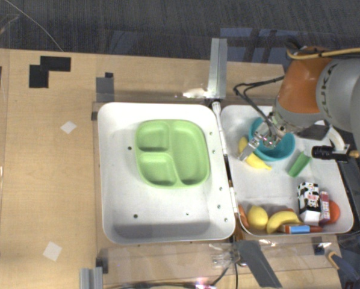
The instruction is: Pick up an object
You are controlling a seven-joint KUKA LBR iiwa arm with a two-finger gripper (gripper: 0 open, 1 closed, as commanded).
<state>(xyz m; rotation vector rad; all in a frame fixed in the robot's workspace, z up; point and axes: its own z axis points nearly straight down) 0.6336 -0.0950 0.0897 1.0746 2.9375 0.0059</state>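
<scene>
The right bin (276, 185) holds several small things. A teal bowl (281, 150) sits near its back, with a yellow piece (256, 162) lying against the bowl's left side. My gripper (259, 143) hangs low over the bowl's left rim and that yellow piece. The view does not show anything held in it. Right of the bowl lies a green block (298, 164). Along the bin's front stand a black-and-white box (309, 196), a red item (328, 210), a lemon (257, 217), a banana (284, 219) and an orange-and-blue marker (298, 229).
The left bin (117, 215) holds a light green divided plate (171, 152). A metal post (218, 68) rises behind the seam between the bins. The grey arm with its orange band (300, 89) comes in over the right bin's back right corner. Black cables (252, 90) trail there.
</scene>
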